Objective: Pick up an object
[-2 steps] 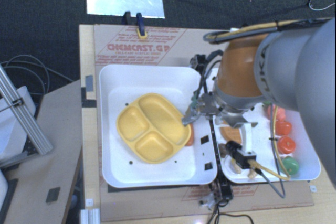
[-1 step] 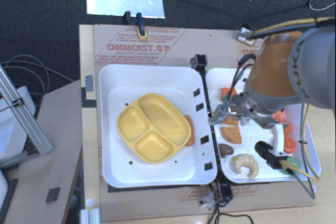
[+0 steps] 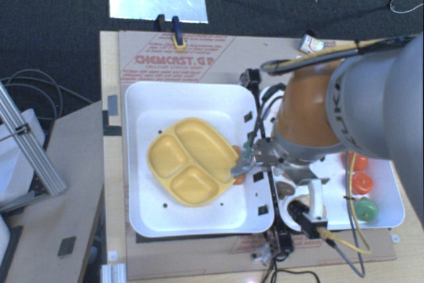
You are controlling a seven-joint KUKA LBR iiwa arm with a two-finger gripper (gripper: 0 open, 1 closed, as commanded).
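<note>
A yellow plate (image 3: 189, 161) with three compartments lies tilted in the left white bin (image 3: 152, 209). My gripper (image 3: 242, 164) hangs low over the plate's right rim, close to the wall between the two bins. A small orange-red piece (image 3: 238, 176) shows just beneath its tip, touching the plate's edge; whether it is gripped is hidden. The grey arm with its orange band (image 3: 308, 113) covers most of the right bin (image 3: 391, 215).
At the right bin's far end lie a red item (image 3: 358, 162), an orange item (image 3: 362, 183) and a green one (image 3: 366, 210). A brown object (image 3: 286, 189) and a white round object (image 3: 296, 207) sit near the divider. Cables trail along the bench front.
</note>
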